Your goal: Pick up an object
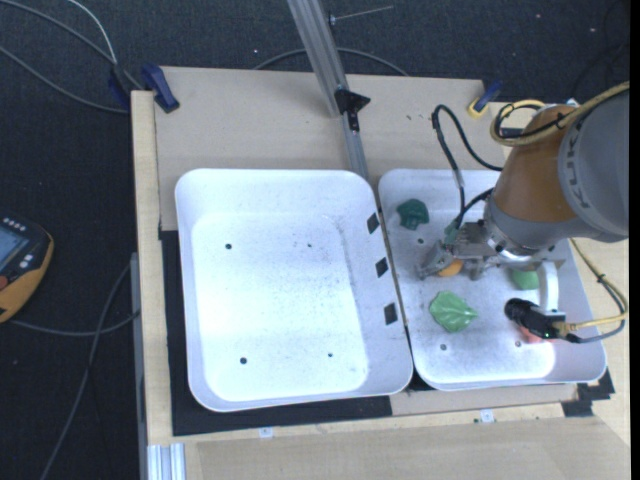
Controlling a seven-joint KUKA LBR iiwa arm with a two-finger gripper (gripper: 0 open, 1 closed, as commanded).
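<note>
Orange object (452,265) sits at the arm's tool (447,258), right bin (480,368).

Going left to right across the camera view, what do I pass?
Handheld device on the floor → left white bin → dark green object → light green object → pincer → grey and orange arm.

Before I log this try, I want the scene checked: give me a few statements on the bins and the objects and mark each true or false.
1. The hand is over the right bin. True.
2. The dark green object lies in the left bin. False: it lies in the right bin, near its far edge.
3. A light green object lies in the right bin, nearer the camera than the hand. True.
4. The arm reaches in from the view's left. False: from the right.
</note>
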